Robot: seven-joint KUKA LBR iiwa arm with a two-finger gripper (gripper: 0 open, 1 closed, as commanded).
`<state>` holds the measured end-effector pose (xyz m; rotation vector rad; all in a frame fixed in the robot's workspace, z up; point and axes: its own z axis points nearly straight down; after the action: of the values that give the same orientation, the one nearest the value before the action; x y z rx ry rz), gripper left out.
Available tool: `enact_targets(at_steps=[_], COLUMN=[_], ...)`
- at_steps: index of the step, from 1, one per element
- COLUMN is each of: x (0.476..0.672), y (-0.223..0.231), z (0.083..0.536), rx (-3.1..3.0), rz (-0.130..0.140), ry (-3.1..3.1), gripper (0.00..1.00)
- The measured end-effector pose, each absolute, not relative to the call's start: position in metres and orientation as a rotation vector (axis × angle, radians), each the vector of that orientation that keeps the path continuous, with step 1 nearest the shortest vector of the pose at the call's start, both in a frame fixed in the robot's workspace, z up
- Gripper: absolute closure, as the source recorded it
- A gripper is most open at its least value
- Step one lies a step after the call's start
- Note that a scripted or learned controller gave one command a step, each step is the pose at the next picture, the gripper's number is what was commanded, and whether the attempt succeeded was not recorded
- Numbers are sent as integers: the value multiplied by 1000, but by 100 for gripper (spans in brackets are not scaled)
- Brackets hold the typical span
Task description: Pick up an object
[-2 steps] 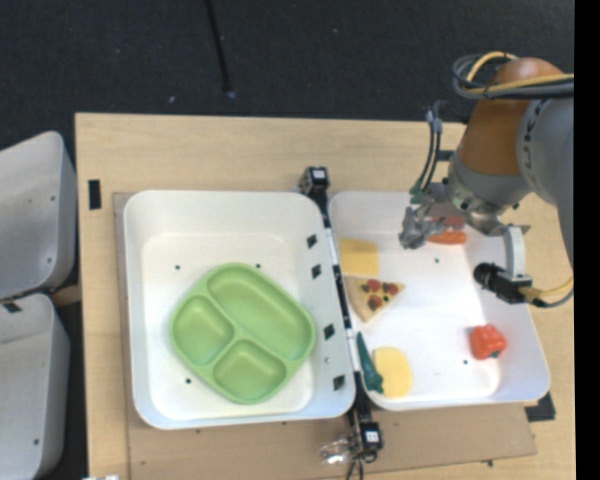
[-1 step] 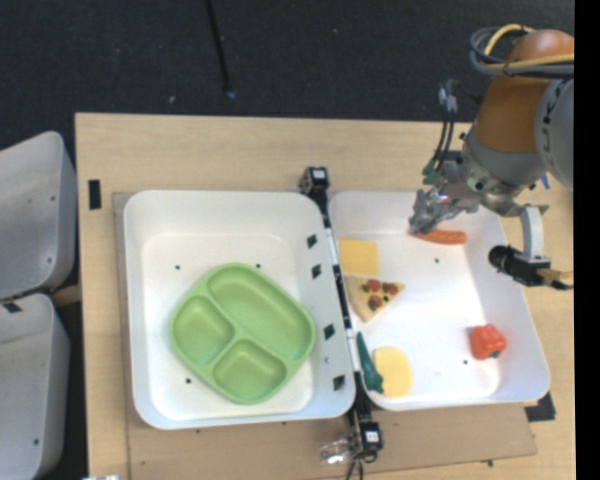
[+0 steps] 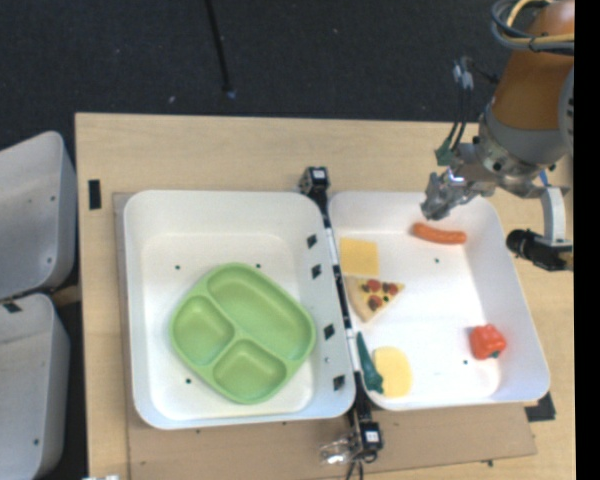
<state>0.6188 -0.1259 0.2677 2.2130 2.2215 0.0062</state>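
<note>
The right bin holds several toy foods: an orange-red sausage near the back, a yellow cheese square, a pizza slice, a pale yellow round piece with a green bit beside it, and a red pepper at the right. My gripper hangs over the bin's back edge, just above and left of the sausage. Nothing shows between its fingers.
The left bin holds a green divided plate. A black divider with clips runs between the bins. The arm's grey and orange body stands at the right, above the bench's back corner.
</note>
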Motion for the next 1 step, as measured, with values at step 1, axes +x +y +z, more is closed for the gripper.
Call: enact_targets(at_steps=[1], x=[614], y=[-74], z=[273], rx=[2215], rz=[2], ry=[2229], gripper=[100])
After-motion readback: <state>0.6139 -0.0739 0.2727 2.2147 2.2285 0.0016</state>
